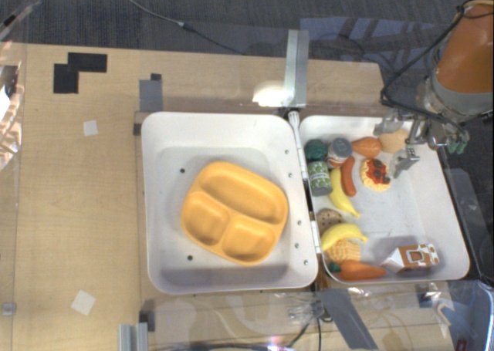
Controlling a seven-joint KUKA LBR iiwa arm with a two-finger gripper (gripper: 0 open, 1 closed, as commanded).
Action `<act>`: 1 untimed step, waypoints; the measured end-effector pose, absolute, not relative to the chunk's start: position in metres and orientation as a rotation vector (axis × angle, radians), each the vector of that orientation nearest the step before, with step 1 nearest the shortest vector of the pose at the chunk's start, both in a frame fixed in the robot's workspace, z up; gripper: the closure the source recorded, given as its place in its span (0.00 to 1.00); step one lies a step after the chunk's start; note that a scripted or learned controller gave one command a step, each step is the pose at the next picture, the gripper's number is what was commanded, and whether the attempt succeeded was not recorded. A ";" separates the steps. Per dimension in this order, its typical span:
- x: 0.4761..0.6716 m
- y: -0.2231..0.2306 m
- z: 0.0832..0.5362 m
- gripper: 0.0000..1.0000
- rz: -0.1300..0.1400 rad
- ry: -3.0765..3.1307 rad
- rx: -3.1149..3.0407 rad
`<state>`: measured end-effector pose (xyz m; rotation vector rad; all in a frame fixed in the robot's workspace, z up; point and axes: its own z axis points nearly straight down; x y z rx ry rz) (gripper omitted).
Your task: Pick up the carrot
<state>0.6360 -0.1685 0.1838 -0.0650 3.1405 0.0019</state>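
The carrot (361, 270) is orange and lies flat at the front edge of the right bin (440, 210), just below a yellow corn piece (347, 251). My gripper (397, 143) hangs over the back of that same bin, far from the carrot. It is open, with its fingers (407, 160) spread on either side of a pale beige food piece (394, 140). Nothing is lifted.
The right bin also holds two bananas (343, 197), a red sausage (349, 176), green cans (315, 150), a round red-topped piece (376, 174) and a brown box (417, 257). A yellow divided plate (234, 210) lies in the left bin (162, 187).
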 end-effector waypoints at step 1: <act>0.670 -0.151 0.118 0.00 0.002 3.135 -0.147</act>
